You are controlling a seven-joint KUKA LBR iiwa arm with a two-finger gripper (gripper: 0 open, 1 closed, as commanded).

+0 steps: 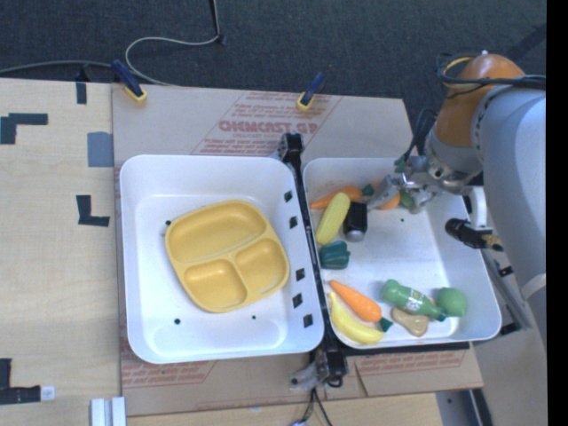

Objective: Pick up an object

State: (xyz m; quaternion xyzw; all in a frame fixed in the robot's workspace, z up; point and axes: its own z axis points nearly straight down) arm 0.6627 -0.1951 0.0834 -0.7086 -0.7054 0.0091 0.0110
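Observation:
My gripper (pixel 405 190) hangs low over the back of the right bin (pixel 417 247), just right of the toys there. An orange piece (pixel 388 203) lies right beside it; whether they touch is unclear. To the left lie a yellow corn-like toy (pixel 333 217), a black cylinder (pixel 355 221) and an orange carrot (pixel 338 197) behind them. A dark green pepper (pixel 335 256) sits by the left wall. Along the front lie a carrot (pixel 356 300), a banana (pixel 354 327), a green bottle (pixel 409 295), a green ball (pixel 451 302) and a tan piece (pixel 411 323).
The left bin (pixel 146 264) holds a yellow divided plate (pixel 227 255). A black divider (pixel 300 238) runs between the bins. The grey arm with its orange band (pixel 470 105) fills the right side. Bare white floor shows in the right bin's middle (pixel 404 251).

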